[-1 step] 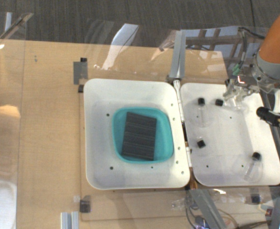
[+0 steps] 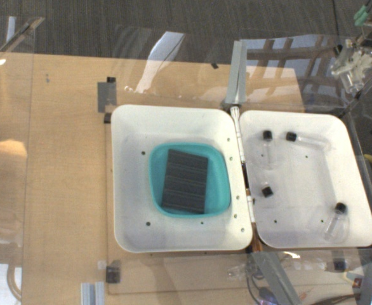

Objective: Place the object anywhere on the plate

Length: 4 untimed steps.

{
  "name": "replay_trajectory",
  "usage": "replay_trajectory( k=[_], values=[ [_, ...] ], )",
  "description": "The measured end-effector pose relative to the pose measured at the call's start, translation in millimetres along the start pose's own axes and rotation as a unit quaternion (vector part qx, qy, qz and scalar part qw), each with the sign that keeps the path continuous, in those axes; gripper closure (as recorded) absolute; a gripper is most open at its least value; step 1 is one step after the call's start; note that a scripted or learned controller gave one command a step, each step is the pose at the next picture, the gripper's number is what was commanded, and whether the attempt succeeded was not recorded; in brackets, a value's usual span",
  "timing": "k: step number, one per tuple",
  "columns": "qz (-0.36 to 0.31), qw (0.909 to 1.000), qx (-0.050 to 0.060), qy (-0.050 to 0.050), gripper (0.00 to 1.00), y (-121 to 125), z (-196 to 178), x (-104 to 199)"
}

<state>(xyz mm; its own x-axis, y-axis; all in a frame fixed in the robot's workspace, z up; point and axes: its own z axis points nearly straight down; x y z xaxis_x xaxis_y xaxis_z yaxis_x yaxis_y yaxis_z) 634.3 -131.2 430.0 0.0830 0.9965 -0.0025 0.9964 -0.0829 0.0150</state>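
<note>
Well, the block (image 2: 186,181) lay flat on the plate (image 2: 220,199), a dark ribbed slab near the middle of the teal dish, its long side running away from the camera. The plate sat inside the left bin (image 2: 127,170), close to that bin's centre. Across the divide, the right bin (image 2: 306,189) carried four small black bits: two near the far wall (image 2: 267,134) (image 2: 291,136), one by the near-left side (image 2: 266,191), and one toward the near-right corner (image 2: 340,207). Both bins rested side by side, touching, on a pale wooden bench (image 2: 53,170) with glare streaked over it. A grey post (image 2: 237,72) stood behind the seam between the bins. A dark bracket (image 2: 107,96) stood at the left bin's far corner. Beyond the bench, dark carpet (image 2: 141,5) ran across the far side of the room. As for the gripper, I could not tell whether it was apart or together.
</note>
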Motion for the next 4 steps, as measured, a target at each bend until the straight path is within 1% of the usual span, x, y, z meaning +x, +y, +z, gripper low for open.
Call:
replay_trajectory(
  k=[1,2,3,4],
  values=[
    [0.000,1.0000,0.001,0.000,0.00,-0.2,0.3,0.0],
    [0.040,0.9992,0.004,0.000,0.00,-64.2,2.1,-65.9],
    [0.108,0.9941,0.002,-0.001,0.00,-113.1,-8.6,-67.3],
    [0.204,0.9790,0.003,-0.001,0.00,-138.9,-8.0,-79.7]
  ],
)
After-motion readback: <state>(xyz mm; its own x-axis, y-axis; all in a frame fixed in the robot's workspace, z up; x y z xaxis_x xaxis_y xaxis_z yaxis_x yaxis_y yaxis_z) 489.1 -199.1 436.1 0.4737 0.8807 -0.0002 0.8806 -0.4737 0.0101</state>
